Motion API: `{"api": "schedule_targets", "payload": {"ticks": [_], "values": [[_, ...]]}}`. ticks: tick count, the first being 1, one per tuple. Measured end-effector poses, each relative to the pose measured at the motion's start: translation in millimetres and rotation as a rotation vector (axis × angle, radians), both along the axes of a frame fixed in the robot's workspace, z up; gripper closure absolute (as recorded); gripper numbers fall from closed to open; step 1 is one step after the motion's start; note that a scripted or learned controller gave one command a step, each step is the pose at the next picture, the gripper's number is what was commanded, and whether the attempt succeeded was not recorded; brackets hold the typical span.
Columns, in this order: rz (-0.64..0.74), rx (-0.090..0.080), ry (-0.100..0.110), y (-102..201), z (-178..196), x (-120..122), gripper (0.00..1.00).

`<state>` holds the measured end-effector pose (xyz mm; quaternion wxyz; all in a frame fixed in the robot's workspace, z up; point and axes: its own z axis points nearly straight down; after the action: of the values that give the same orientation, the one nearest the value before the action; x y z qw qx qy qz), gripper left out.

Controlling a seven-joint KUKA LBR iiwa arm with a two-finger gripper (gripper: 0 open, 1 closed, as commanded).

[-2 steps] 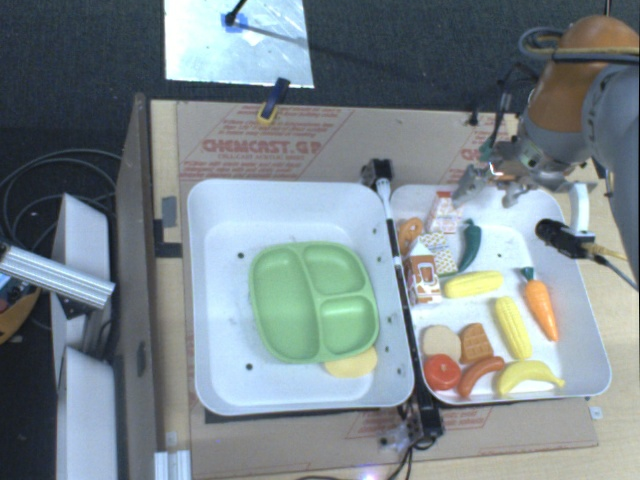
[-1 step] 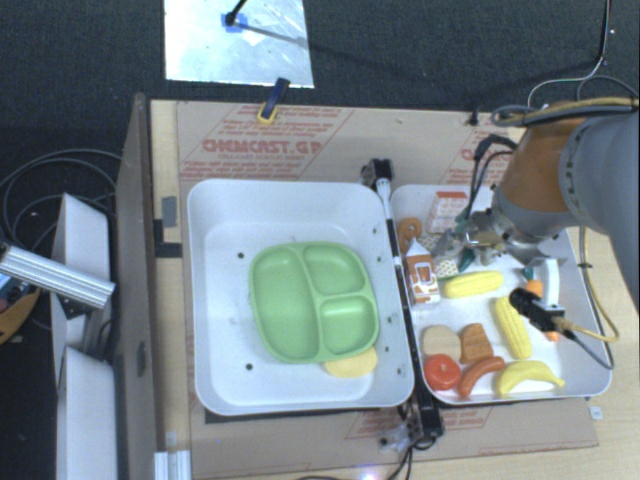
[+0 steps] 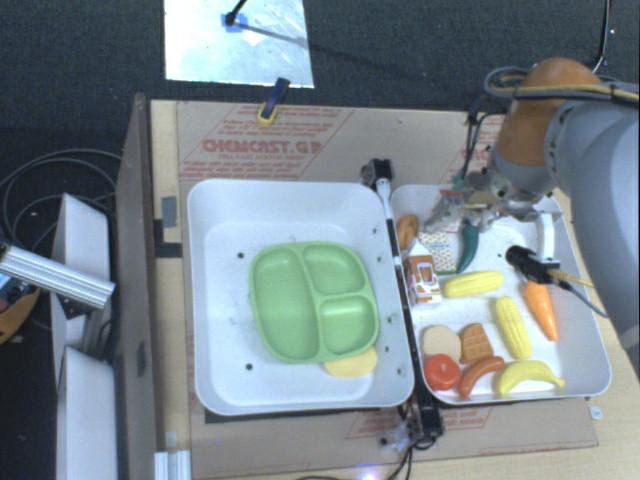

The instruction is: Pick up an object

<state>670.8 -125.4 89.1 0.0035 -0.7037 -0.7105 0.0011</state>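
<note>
My gripper (image 3: pixel 462 208) hangs low over the back of the right bin (image 3: pixel 590 353), on the grey arm with its orange band (image 3: pixel 545 98). Right below and in front of it lie a teal pepper-like toy (image 3: pixel 468 249) and a white patterned piece (image 3: pixel 435 240). Spread through the same bin are a bun (image 3: pixel 406 231), a small carton (image 3: pixel 423 280), a yellow piece (image 3: pixel 472 285), a corn cob (image 3: pixel 513 326), a carrot (image 3: pixel 541 310), a banana (image 3: pixel 530 376), a sausage (image 3: pixel 480 373) and a tomato (image 3: pixel 442 371). Nothing shows as held.
The left bin (image 3: pixel 225 268) holds a green divided plate (image 3: pixel 315 301) with a yellow piece (image 3: pixel 351 365) at its front edge. A black clamp (image 3: pixel 378 173) sits on the wall between the bins. A silvery sheet (image 3: pixel 238 26) lies beyond the bench; cables (image 3: pixel 40 208) lie left.
</note>
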Motion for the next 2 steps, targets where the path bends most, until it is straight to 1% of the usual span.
{"api": "schedule_targets", "payload": {"ticks": [1,2], "values": [[0.0,0.001,0.003,-0.1,11.7,-1.4,1.0],[0.001,0.0,0.0,0.0,11.5,-0.9,0.0]]}}
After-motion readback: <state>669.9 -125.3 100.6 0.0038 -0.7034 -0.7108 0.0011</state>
